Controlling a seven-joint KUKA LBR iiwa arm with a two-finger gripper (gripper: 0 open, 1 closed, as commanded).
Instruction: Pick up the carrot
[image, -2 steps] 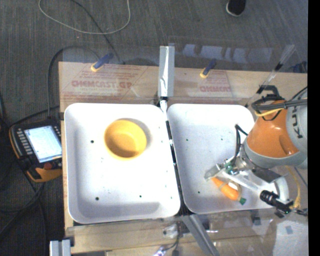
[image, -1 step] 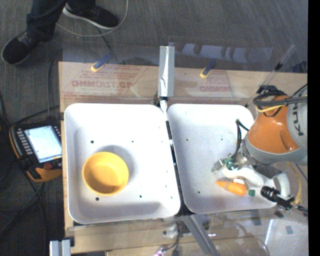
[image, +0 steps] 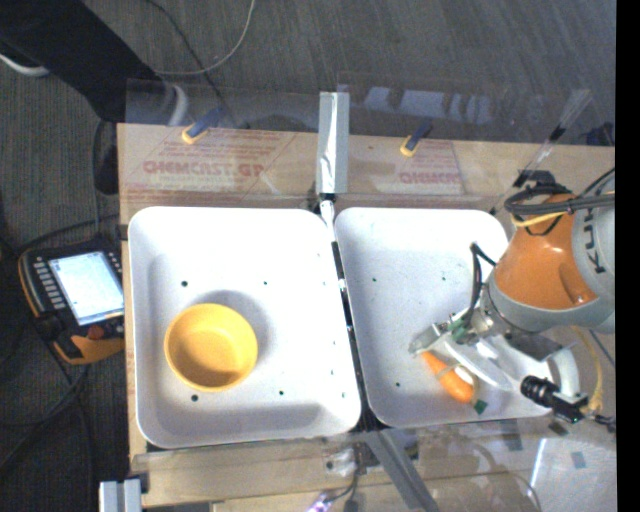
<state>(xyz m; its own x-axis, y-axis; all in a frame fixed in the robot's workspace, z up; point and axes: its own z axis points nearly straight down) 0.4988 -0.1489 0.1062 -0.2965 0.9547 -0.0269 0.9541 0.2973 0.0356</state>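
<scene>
Camera view: one carrot (image: 449, 378), low in the right bin (image: 400, 262), near its front edge.
Gripper: one (image: 432, 347), right over the carrot's left end; whether it grips, I cannot tell.
Arm: one (image: 545, 270), reaching in from the right, bent low over the right bin.
Bowls: one yellow bowl (image: 211, 346) in the left bin (image: 240, 236).
Bins: two, side by side.

The carrot (image: 452, 379) is small and bright orange. It lies flat on the floor of the right bin (image: 400, 300), down by the near side and over toward the right. It points at a slant, one end toward the far left and the fatter end toward the near right. Part of it is hidden under the robot's metal parts.
</scene>
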